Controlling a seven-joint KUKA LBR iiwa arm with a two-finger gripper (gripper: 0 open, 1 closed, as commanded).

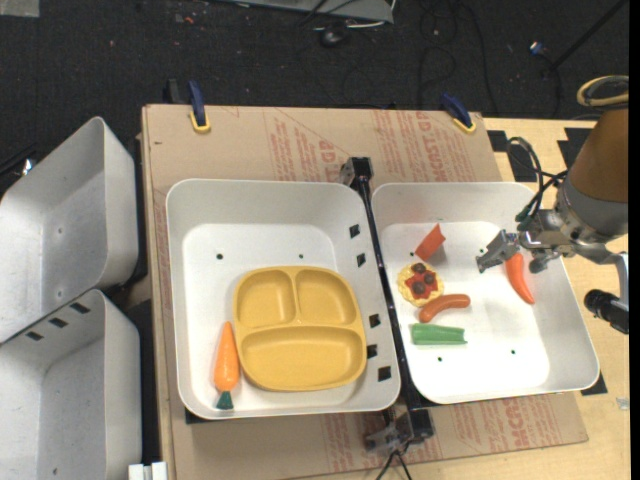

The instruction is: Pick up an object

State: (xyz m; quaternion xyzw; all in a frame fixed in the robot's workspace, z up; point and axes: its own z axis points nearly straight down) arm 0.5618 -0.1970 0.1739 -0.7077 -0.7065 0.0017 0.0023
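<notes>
Grey claw clamped on glossy tapered orange-red pepper, above smooth white right bin, carrot beside 3-section yellow plate

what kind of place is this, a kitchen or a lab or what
Most likely a robotics lab bench, not a kitchen. The food is toy food: a carrot beside a yellow divided tray in a white bin. A robot arm reaches in, and cables trail over the dark floor.
</notes>
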